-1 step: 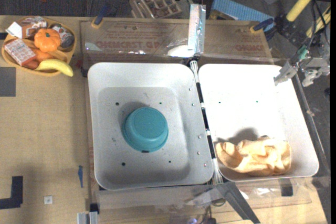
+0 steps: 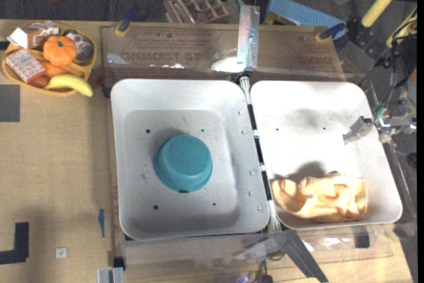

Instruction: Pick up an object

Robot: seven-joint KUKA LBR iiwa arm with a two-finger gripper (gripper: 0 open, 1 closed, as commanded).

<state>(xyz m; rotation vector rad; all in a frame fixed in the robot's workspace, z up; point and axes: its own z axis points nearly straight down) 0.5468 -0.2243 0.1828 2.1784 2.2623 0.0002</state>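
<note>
Cluttered floor space lies behind the desk (image 2: pixel 59 162), with boxes, a crate and cables beyond its far edge. Two white bins sit side by side on the desk. The left bin (image 2: pixel 132 109) holds a teal bowl (image 2: pixel 184 163), upside down, near its middle. The right bin (image 2: pixel 298 109) holds a crumpled yellow-orange cloth (image 2: pixel 322 197) against its near wall. A basket of toy food (image 2: pixel 48 59) stands at the far left corner of the desk, well apart from both bins.

The gripper (image 2: pixel 361 130) sits at the right edge of the right bin, above the cloth's side of the bin but apart from it (only a grey piece of it is distinct). Whether the jaws are spread or pressed together I cannot tell. Nothing is seen between them.

Risks, as judged: the cloth is the nearer candidate, but it lies tight to the bin wall, so a descent there may strike the rim or pinch only a loose fold that slips free on lifting. The bowl's smooth rounded back offers little to grip, so the jaws may slide off.
</note>
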